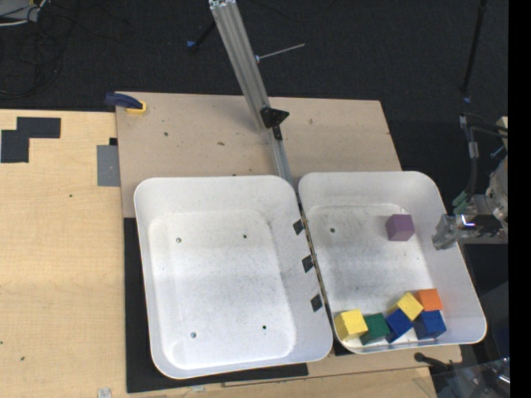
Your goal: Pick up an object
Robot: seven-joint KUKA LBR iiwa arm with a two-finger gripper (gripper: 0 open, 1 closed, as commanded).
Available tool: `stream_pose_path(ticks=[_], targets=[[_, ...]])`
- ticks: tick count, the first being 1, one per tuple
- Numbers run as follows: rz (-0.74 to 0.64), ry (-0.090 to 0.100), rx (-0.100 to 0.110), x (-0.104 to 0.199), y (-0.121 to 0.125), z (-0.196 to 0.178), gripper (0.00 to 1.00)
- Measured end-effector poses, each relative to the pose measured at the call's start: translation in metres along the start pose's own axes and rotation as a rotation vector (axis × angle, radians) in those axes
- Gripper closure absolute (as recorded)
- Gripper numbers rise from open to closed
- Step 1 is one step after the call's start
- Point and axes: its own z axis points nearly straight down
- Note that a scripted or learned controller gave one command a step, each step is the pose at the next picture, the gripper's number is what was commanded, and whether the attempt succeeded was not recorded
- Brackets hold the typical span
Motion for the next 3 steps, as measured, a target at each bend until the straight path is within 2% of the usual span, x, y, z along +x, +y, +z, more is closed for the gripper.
stream_pose_path(ticks=[1,2,3], targets=[[0.002,0.001,0.002,-0.001,0.001,-0.036,1.0],[-0.002,0.005,0.007,0.053,0.016,-0.017,1.0],[-0.003,0.004,0.006,0.11,0.034,-0.015,1.0]])
